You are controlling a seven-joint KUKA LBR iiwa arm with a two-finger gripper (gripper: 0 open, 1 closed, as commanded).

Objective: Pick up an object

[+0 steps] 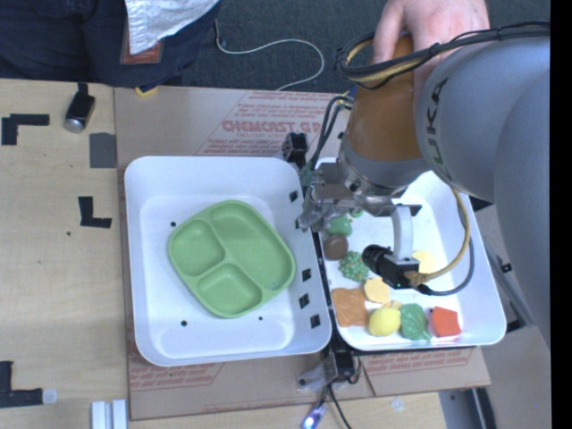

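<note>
The objects for picking are gathered in the right bin (pixel 490 327), toward its near end. A brown round piece (pixel 335 248) is seen just beside the divider between the bins, with a green broccoli-like piece (pixel 352 266) just beside it. Nearer the front rim, an orange flat piece (pixel 349 307), a yellow lemon-like piece (pixel 384 321), a green piece (pixel 413 322) and a red-orange block (pixel 445 322) are lined up close together. A yellow-orange slice (pixel 377 290) and a pale yellow piece (pixel 425 261) are partly covered by a black cable fitting (pixel 386 264), so their shapes are hard to make out.

The claw (pixel 327 213) is placed low over the far left part of the right bin, just above the brown piece. Its fingers are lost against the metal wrist hardware, and it cannot be told whether it is released or clenched; nothing is seen between them. Much of the right bin's far half is hidden by the arm (pixel 483 105), whose orange band (pixel 384 105) is visible above the wrist.

In the left bin (pixel 143 239) a green divided tray (pixel 231 257) with three compartments is laid at a slant. Both bins are set on cardboard on the table (pixel 54 266). A person's hand (pixel 433 12) is seen at the top edge, cut off by the frame and partly hidden behind the arm.
</note>
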